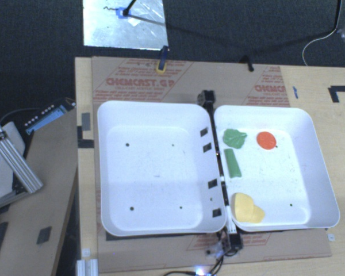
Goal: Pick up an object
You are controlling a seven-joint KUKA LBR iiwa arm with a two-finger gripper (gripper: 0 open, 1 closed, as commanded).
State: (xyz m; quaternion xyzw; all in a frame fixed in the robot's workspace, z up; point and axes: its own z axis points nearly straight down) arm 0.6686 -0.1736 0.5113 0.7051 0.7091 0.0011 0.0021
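Here, from the biggest thing I see down to the smallest:

- The desk (218, 76) is covered by a brown cardboard sheet with red lettering, and both bins sit on it.
- The left bin (155, 154) is white and shallow, with a few small dark dots on its floor.
- The right bin (282, 183) is white too. It touches the left bin along a shared edge, where a row of black clips (207, 148) joins the rims. Every object I could pick lies in this bin, toward its left half.
- A silvery sheet (103, 22) lies on the dark floor beyond the desk's far edge.
- A yellow lump (248, 209) rests in the right bin's near left corner, close to the shared edge.
- A crumpled green piece (234, 137) lies near the far left corner of that bin.
- A green bar (233, 163) lies flat just below the crumpled piece, running lengthwise along the shared edge, well apart from the yellow lump.
- An orange disc (267, 140) lies just right of the crumpled green piece, not touching it.
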